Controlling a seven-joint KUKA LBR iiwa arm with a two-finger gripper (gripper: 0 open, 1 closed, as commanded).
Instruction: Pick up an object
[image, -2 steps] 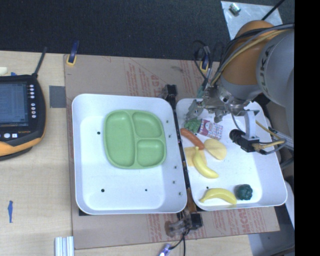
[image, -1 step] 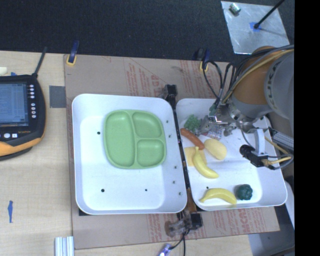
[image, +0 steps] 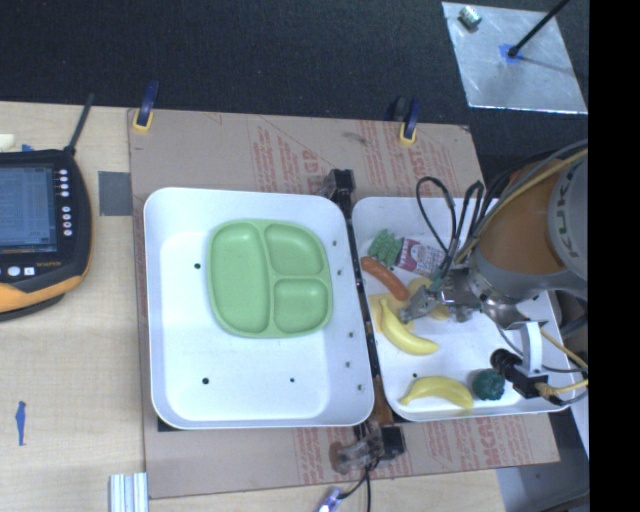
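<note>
Gripper (image: 428, 296) low in right bin (image: 452, 402); finger state impossible to tell. Nearest banana (image: 403, 332) just lower-left, long axis running down-right.

The arm (image: 530, 235) hides the right bin's (image: 440, 400) far corner.

Robotics lab: teach pendant (image: 35, 232), clamped cardboard (image: 300, 150), white bins (image: 170, 300).

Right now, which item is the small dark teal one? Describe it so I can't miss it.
Look in the right bin, at its near right corner. The teal object sits just right of a banana; it alone is dark and round.
</note>
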